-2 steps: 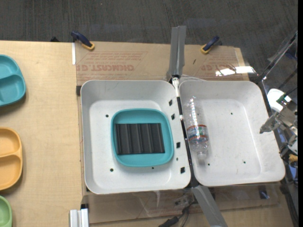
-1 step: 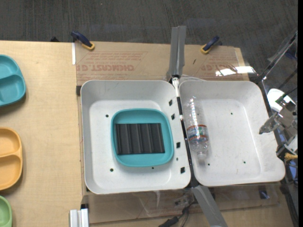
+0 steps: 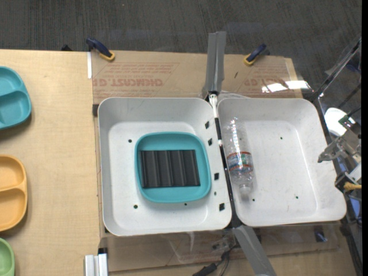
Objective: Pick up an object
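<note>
A clear plastic bottle [image 3: 238, 160] with a red and blue label lies lengthwise along the left side of the right bin [image 3: 299, 200]. A teal square dish [image 3: 171, 195] with a dark ribbed insert sits in the middle of the left bin [image 3: 115, 154]. My gripper [image 3: 336, 151] hovers at the right bin's right rim, well away from the bottle, with nothing seen in it.
Teal [image 3: 11, 102], orange [image 3: 11, 191] and green [image 3: 4, 259] plates lie on the wooden bench at far left. Brown cardboard [image 3: 149, 76] lies behind the bins, held by two clamps. A grey bar [image 3: 216, 62] stands up between the bins at the back.
</note>
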